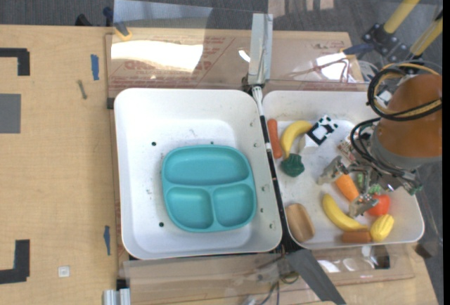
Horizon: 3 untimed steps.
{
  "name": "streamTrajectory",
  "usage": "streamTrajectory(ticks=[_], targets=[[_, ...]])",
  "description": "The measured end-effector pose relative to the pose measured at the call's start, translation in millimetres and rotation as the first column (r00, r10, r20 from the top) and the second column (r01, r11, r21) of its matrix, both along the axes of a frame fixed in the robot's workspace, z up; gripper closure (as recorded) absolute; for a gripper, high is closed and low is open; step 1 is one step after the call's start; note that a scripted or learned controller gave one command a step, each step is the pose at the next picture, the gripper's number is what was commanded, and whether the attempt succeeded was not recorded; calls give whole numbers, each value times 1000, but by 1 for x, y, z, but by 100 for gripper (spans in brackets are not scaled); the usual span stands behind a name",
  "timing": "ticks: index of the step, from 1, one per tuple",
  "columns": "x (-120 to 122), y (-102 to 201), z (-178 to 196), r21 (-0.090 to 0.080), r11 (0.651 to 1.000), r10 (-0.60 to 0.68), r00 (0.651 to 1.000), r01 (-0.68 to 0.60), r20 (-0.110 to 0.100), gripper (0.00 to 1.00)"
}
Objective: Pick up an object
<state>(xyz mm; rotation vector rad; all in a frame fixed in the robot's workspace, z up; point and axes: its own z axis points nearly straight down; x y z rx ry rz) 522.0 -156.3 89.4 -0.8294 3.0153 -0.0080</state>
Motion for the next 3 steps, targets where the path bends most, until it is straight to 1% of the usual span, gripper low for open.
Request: streamTrajectory(ticks=[1, 2, 3], targets=[[4, 2, 13, 0, 1000, 1, 1000, -1, 11, 100], [24, -67, -1, -4, 932, 364, 932, -364, -5, 100], [31, -68, -1, -1, 999, -40, 999, 40, -6, 100]])
